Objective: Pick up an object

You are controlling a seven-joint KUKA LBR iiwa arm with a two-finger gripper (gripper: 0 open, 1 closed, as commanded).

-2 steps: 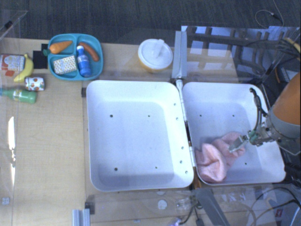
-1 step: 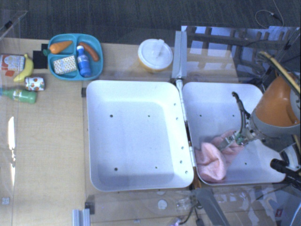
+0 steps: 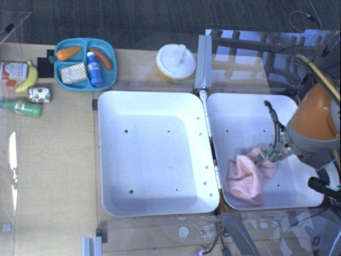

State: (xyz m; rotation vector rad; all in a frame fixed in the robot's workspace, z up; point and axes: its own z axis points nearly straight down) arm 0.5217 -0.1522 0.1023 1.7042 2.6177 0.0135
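A crumpled pink cloth (image 3: 246,178) lies in the right bin (image 3: 234,116), toward its front edge. The gripper (image 3: 268,157) is down at the cloth's upper right corner, touching or pressing into the fabric there. The grey arm with its orange band (image 3: 315,116) comes in from the right above it. The fingers are small and partly buried in the cloth.
The left bin (image 3: 154,148) sits beside the right one, with a ridge between them. Behind the bins are a blue divided plate (image 3: 109,55) with toy food, a white lidded cup (image 3: 176,61), and small items at far left. A clear frame stands behind the right bin.
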